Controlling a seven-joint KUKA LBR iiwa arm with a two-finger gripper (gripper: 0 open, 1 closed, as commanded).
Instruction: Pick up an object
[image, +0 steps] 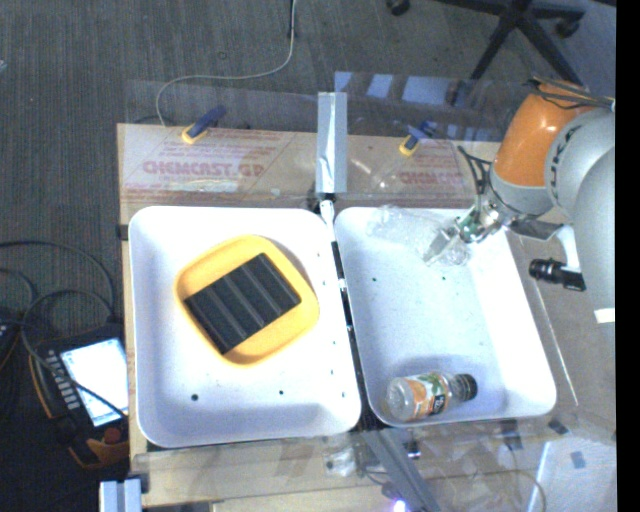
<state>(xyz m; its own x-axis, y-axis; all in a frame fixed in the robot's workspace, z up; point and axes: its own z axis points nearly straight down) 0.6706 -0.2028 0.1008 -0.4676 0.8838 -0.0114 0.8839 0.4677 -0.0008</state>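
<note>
Lying on its side against the right bin's (520, 300) near wall, a small bottle (432, 392) waits unclaimed, while the gripper (452, 238) hangs over the far corner, too blurred to tell its state.

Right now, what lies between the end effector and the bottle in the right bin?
Bare white bin floor separates the end effector from the bottle, seen in the camera view.
</note>
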